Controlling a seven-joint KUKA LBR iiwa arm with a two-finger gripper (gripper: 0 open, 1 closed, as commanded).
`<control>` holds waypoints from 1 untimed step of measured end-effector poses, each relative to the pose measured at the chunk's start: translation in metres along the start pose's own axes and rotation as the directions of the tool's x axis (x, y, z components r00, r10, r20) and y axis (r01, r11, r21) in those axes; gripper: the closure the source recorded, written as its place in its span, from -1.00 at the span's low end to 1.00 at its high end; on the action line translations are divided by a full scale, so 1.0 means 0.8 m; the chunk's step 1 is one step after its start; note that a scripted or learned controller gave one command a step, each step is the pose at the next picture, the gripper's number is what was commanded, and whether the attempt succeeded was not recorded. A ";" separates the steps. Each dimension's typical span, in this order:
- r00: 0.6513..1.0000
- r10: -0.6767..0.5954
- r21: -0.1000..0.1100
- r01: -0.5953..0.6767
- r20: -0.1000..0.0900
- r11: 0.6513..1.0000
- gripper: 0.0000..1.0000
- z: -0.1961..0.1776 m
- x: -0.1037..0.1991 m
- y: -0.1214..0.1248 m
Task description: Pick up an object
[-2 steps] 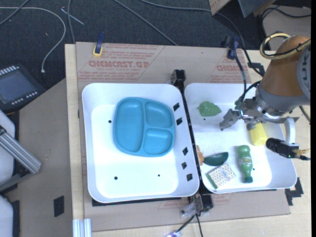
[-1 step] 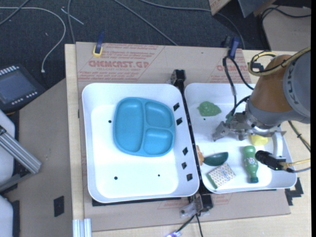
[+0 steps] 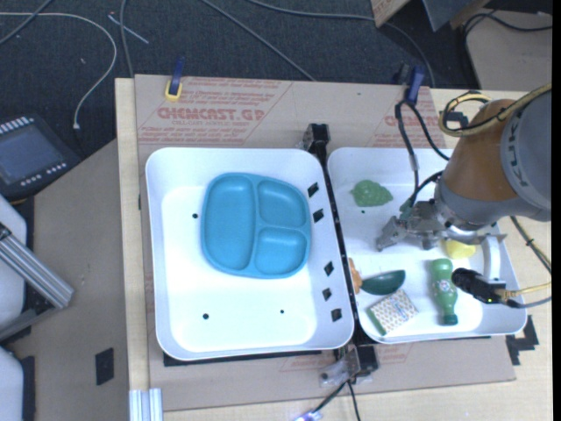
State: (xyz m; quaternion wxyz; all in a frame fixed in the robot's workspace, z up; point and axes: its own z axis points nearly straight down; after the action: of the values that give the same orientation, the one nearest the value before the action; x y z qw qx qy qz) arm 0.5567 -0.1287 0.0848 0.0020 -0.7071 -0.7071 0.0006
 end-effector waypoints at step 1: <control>1.000 0.001 -0.003 -0.001 -0.001 1.000 1.00 -0.014 0.001 0.001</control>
State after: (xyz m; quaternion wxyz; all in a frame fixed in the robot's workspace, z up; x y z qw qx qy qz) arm 0.5575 -0.1283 0.0960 0.0014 -0.7073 -0.7069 -0.0006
